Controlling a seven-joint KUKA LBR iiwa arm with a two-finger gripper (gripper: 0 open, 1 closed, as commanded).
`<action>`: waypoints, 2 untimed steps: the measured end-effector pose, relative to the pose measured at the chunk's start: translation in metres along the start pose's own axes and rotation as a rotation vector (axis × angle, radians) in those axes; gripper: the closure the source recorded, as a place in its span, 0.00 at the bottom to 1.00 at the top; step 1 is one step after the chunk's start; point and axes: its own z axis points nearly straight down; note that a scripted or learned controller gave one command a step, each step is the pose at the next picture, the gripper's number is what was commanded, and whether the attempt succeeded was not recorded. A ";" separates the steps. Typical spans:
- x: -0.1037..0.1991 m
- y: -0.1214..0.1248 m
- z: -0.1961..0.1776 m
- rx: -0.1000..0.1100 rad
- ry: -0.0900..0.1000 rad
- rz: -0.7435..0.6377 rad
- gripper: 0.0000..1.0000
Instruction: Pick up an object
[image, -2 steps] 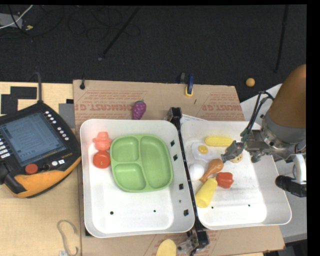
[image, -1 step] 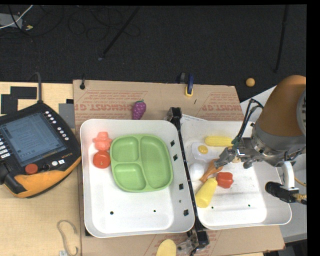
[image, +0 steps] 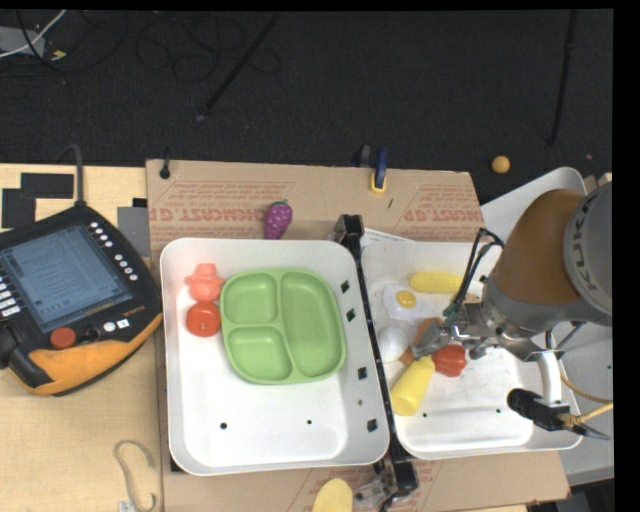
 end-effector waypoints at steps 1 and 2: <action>0.002 0.000 0.036 -0.006 -0.002 0.000 0.00; 0.000 0.000 0.024 -0.005 -0.001 0.008 1.00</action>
